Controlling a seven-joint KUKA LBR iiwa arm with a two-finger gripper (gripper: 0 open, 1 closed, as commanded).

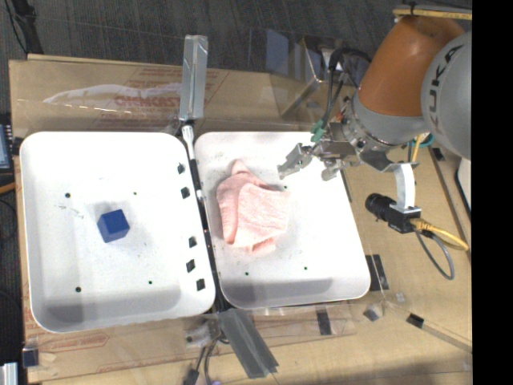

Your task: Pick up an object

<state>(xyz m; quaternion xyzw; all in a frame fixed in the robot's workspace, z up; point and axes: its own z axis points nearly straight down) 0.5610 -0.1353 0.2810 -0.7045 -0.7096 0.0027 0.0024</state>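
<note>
1. Pink cloth (252, 213) lies crumpled on the floor of the right bin (337, 255), in its left half and close to the wall next to the other bin. Its folds bunch up into a soft heap, with a narrow tip pointing toward the bin's far side.
2. A blue cube (113, 224) sits alone in the left bin (48, 295), a little left of the middle of the floor and well apart from every wall.
3. The end effector (309, 165) hangs over the far right part of the right bin, just beside the cloth's far right edge. From this slanted view I cannot tell whether it touches the cloth, nor whether it is apart or together. No object shows clamped in it.
4. The arm (405, 79), grey with its orange band uppermost, comes in from the right and stands above the right bin's far right corner.
5. Both bins rest side by side on the worktop (449, 295), their inner walls touching, with small black clips (192, 243) spaced along that seam.
6. A sheet of cardboard (96, 87) with red print lies under the bins and shows beyond their far edge. An upright grey metal bar (195, 79) stands at the far end of the seam
</note>
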